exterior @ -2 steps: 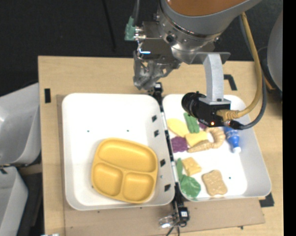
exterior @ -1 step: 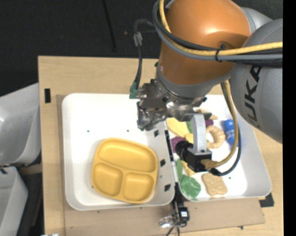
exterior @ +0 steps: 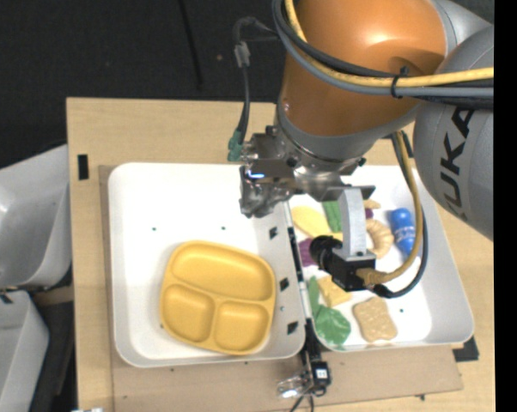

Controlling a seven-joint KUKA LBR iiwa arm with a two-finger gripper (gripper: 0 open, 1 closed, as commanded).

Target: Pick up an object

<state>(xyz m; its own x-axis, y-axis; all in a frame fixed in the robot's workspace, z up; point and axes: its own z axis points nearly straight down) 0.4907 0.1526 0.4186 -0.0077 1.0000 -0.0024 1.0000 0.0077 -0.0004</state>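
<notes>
Gripper [exterior: 258,191] low over back right corner of left bin [exterior: 125,256], beside divider [exterior: 291,260]; whether open or closed unclear. Yellow tray [exterior: 215,297] in left bin, toward front. Right bin [exterior: 443,303] crowded: blue bottle [exterior: 401,227], biscuit [exterior: 374,320], green leaf [exterior: 331,324], yellow piece [exterior: 307,221]. Arm [exterior: 361,50] hides back of right bin.

Pale wooden bench [exterior: 155,131] seen from above at slant, dark floor around. 2 shallow white bins side by side on top, long sides touching near bench centre. Left bin [exterior: 130,230] sits square on board, bare wood strip visible behind it and along left edge. Right bin [exterior: 443,303] reaches close to bench's right edge. Small black tab [exterior: 82,167] on wood just beside left bin's back corner. Small metal fitting [exterior: 301,386] at front edge, below seam between bins.
</notes>
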